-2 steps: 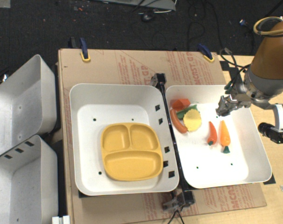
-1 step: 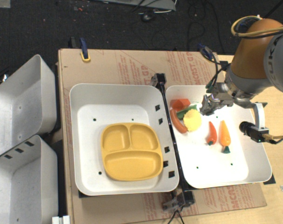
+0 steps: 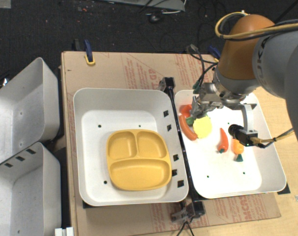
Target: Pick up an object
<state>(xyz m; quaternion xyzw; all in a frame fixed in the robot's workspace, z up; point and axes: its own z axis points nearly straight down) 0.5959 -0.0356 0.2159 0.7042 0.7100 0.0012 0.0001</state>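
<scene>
A: Where do we see the end effector [image 3: 202, 113]?

B: Low in the right bin [image 3: 237, 181], at its left side, just above a yellow round piece [image 3: 202, 127]. We cannot tell how far it is open.

A: And the other things?

B: A red piece [image 3: 188, 130] touches the yellow one; two orange carrots [image 3: 223, 139] lie nearby. The yellow divided tray [image 3: 138, 159] sits in the left bin [image 3: 90, 132].
</scene>
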